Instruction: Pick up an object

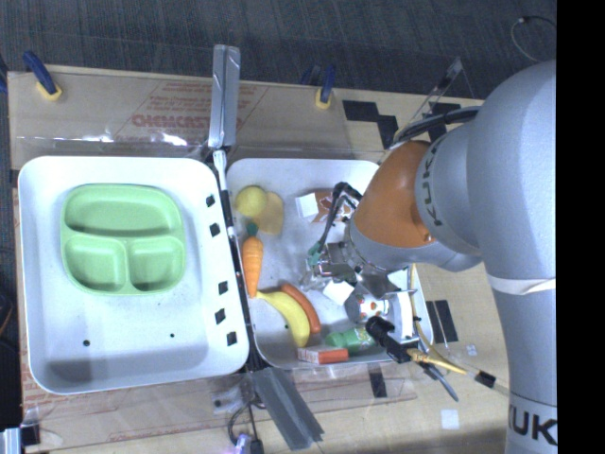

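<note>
Claw (326, 265) hangs low over the middle of the right bin (284, 170); its state cannot be told. Nearest lies the banana (293, 316), just down-left, long axis slanting toward the bin's near wall.

A robotics lab, my grey arm with its orange band (402, 206) over two shallow white plastic bins (38, 282), cardboard-covered bench (123, 102) beyond my wrist held by blue clamps (42, 74)
</note>
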You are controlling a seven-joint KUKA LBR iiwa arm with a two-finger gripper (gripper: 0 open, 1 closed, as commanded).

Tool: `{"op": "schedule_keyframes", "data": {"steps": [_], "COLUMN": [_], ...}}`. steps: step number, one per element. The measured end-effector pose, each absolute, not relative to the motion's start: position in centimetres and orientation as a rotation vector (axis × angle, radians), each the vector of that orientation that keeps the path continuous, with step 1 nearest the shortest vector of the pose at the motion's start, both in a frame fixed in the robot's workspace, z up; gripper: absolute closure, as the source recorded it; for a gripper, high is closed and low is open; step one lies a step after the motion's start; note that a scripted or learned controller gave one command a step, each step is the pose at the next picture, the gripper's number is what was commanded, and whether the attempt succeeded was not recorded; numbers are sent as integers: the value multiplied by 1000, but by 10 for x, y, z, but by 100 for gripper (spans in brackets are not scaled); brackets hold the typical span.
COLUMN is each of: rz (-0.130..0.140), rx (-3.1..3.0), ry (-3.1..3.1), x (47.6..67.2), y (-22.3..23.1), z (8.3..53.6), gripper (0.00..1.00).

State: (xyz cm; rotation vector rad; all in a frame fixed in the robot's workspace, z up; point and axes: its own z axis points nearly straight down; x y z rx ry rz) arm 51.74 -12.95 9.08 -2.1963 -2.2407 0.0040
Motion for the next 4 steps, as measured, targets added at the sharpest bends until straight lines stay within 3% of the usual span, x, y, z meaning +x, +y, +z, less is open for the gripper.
{"op": "schedule_keyframes", "data": {"steps": [1, 2, 3, 4], "rz": [4, 5, 3, -21], "rx": [-2406, -2671, -2723, -2741], "ry": [-2012, -1641, -1563, -1477], "x": [491, 476, 476, 482], "y": [-124, -122, -135, -181], "z": [91, 90, 91, 94], "gripper": [0, 0, 0, 0]}}
